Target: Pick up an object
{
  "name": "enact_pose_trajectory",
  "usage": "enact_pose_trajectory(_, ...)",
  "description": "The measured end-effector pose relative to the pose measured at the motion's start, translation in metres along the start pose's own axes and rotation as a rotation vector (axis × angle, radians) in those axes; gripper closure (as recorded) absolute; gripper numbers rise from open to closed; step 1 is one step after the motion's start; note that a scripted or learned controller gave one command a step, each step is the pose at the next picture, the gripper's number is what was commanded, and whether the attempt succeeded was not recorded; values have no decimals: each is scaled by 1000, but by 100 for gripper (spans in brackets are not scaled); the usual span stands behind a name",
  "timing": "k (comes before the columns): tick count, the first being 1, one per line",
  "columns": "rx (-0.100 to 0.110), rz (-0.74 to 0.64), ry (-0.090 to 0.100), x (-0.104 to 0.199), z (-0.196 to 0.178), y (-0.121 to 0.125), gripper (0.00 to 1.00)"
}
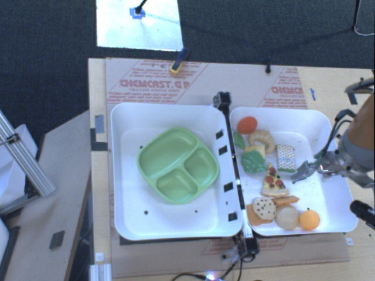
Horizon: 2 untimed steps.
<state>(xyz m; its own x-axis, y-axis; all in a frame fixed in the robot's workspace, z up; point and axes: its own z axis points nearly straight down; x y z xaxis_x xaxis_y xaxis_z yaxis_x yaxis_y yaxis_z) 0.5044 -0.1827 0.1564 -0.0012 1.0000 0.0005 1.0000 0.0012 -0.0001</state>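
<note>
The right bin holds several toy foods: a red tomato, a tan pastry, a green leafy piece, a checkered white packet, a pizza slice, a chocolate-chip cookie, a beige round and an orange. My gripper reaches in from the right and hangs low over the bin's bare floor. It sits just right of the pizza slice and below the checkered packet. Nothing is visibly held in it.
The left bin holds a green divided plate. A black-marked divider separates the two bins. The arm's grey body stands over the right bin's right wall. Cardboard lies under both bins.
</note>
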Motion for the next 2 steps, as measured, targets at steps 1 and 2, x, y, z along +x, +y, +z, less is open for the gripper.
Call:
enact_pose_trajectory(1, 1, 0, 0, 0, 62, 4, 0)
enact_pose_trajectory(2, -2, -1, 2, 0, 69, 6, 0)
